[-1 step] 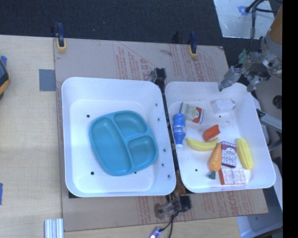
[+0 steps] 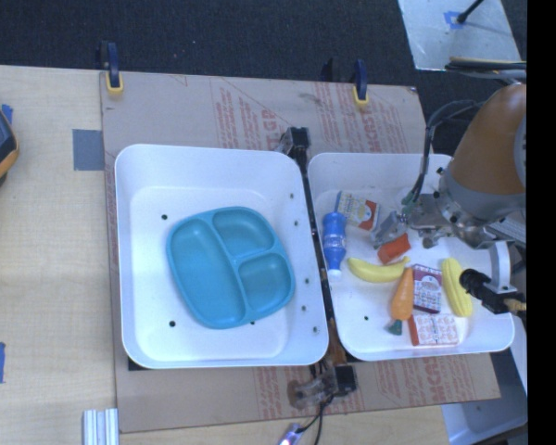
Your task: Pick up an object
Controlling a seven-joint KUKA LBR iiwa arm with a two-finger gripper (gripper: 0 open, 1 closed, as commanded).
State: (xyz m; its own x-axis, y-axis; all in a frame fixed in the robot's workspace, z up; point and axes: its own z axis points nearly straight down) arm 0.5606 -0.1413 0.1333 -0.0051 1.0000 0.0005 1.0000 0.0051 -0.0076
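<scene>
I see two smooth white plastic bins (image 2: 130, 248), faintly glossy. The blue divided plate (image 2: 230, 265) looks like matt plastic. Under them lies printed brown cardboard (image 2: 250, 114) on a pale wood-grain counter (image 2: 37, 295). The banana (image 2: 376, 270) and carrot (image 2: 403, 295) look like shiny plastic.
</scene>
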